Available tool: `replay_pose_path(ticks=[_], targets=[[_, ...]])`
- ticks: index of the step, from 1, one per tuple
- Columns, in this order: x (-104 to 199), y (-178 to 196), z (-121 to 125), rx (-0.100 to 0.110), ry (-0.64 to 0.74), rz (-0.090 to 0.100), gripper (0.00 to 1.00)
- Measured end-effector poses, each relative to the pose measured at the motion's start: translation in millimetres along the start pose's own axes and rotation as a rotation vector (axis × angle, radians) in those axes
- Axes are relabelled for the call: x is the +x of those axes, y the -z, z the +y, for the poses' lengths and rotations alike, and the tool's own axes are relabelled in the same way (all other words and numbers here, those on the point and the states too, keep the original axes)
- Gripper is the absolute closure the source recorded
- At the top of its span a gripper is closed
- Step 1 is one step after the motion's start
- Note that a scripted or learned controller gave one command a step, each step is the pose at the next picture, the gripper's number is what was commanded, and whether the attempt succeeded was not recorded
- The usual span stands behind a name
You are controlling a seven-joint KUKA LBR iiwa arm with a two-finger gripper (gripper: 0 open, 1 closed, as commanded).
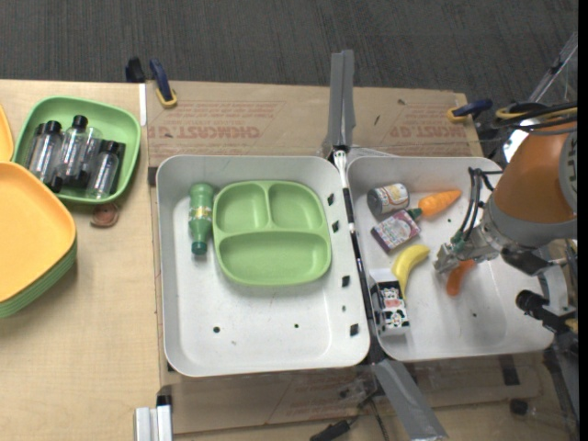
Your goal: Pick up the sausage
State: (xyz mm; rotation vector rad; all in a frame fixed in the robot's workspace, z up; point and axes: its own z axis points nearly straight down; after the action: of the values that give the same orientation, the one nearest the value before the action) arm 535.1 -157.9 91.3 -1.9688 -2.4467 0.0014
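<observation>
The sausage (456,279) is a short orange-red piece lying in the right bin (496,324), just right of the banana (410,263). My gripper (449,258) comes down from the right, and its tip sits directly over the sausage's upper end, hiding part of it. The arm's orange band and grey wrist (537,191) loom over the bin's right side.
The right bin also holds a small can (390,197), a carrot (436,202), a purple packet (395,231) and a milk carton (392,307). In the left bin are a green divided plate (272,231) and a green bottle (200,217). Yellow plates and a green tray of bottles stand at the far left.
</observation>
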Motion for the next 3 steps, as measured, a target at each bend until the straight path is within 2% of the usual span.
replay_pose_path(ticks=[1,2,3], targets=[[28.1,-0.3,-17.3,0.001,-0.076,0.001,1.00],[27.0,-0.6,-46.1,0.001,0.091,0.001,1.00],[-30.1,0.0,-27.6,0.000,-0.069,0.000,1.00]])
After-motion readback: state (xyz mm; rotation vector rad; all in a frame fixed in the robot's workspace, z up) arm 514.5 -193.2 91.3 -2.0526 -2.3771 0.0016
